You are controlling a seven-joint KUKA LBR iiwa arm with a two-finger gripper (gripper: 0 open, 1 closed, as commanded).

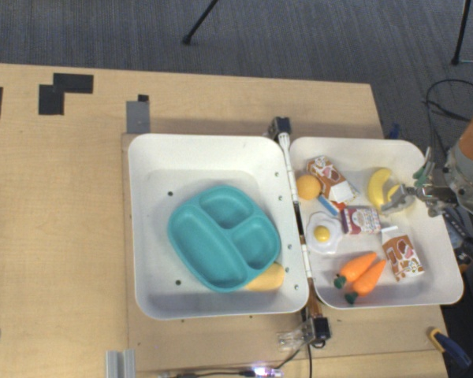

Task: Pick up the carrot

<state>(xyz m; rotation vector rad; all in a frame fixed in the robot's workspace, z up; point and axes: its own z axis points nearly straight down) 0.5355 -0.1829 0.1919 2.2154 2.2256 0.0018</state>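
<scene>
- The right bin (445, 294) sat at the frame's lower right, crowded with toy food.
- The gripper (406, 195) hung over that bin's upper right, beside the banana (378, 183); whether released or clenched, I could not tell.
- The carrot (361, 274) lay apart, near the bin's lower edge.
- Judged: approach stage; next, travel down-frame and descend.
</scene>
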